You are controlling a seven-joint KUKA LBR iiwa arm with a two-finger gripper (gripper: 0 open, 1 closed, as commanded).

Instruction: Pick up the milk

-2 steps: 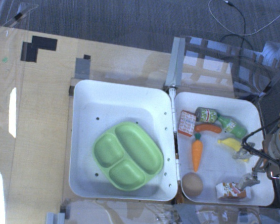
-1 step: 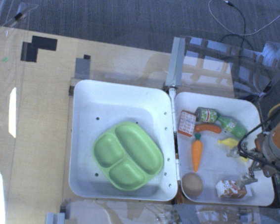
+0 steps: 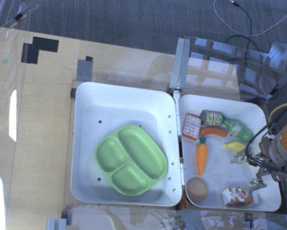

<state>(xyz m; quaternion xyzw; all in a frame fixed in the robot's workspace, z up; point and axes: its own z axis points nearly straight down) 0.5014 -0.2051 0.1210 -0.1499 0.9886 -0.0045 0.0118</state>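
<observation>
The bench (image 3: 33, 141) looks like pale wood with a smooth, faintly shiny finish. Both bins, left (image 3: 88, 131) and right (image 3: 269, 199), are smooth white plastic, slightly glossy. The 3-part green plate (image 3: 131, 159) is matt plastic. At 5 o'clock in the right bin, the milk (image 3: 238, 197) is a printed paper carton. At 12 o'clock, the green bottle (image 3: 229, 125) shines like plastic. The carrot (image 3: 201, 158) looks matt. The gripper (image 3: 257, 184) is bare metal.

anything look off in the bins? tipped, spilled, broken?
No spill or damage visible. The milk carton lies on its side in the right bin's near right corner, the gripper just above it. The green bottle also lies flat. The green plate sits askew in the left bin.
</observation>
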